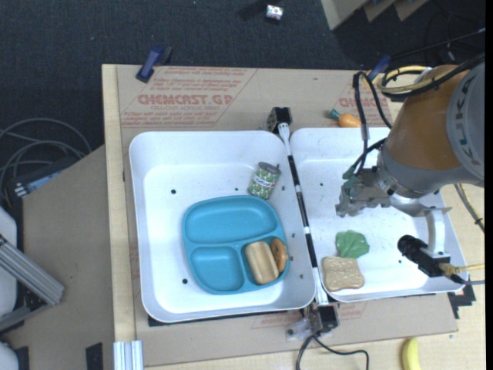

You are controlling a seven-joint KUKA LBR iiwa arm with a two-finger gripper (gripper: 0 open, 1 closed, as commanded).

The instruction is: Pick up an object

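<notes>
In the right bin (323,146) lie a green leafy piece (352,243) and, just in front of it, a tan slice of bread (342,273). My gripper (352,200) hangs over the middle of this bin, a little behind the green piece. Nothing shows between the fingers. In the left bin (154,160) a blue divided tray (223,241) bears a bread roll (264,259) in its front right compartment. A small green patterned can (264,179) stands behind the tray.
The black rail between the bins (299,199) runs front to back. An orange thing (349,119) lies on the bench behind the right bin. A blue clip (152,62) sits at the bench's back left, a yellow thing (410,353) at the front right.
</notes>
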